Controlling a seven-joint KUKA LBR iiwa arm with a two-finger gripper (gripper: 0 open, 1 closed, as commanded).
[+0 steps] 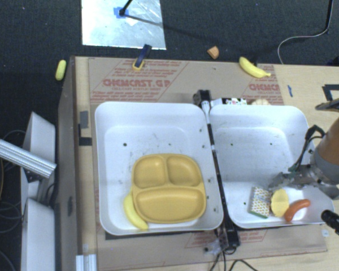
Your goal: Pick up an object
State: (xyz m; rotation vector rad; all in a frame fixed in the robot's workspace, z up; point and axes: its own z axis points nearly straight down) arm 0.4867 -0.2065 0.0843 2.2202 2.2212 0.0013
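The right bin [254, 126] holds three small items in its front right corner: a green patterned block [260, 201], a yellow rounded piece [279, 202] and a red-orange sausage [297, 209]. My gripper [294, 176] reaches in from the right and hangs just behind and above these items. The orange band of the arm [333, 145] sits above it at the bin's right wall. In the left bin [152, 120] lies a yellow divided plate [168, 186] with a yellow banana [133, 212] along its front left edge.
A second banana [253, 67] lies on the cardboard behind the right bin. A small brown piece [213, 52] and a yellow item [60, 69] lie off the bench. A blue and yellow tool [141, 56] rests at the back edge. A dark divider [213, 151] runs between the bins.
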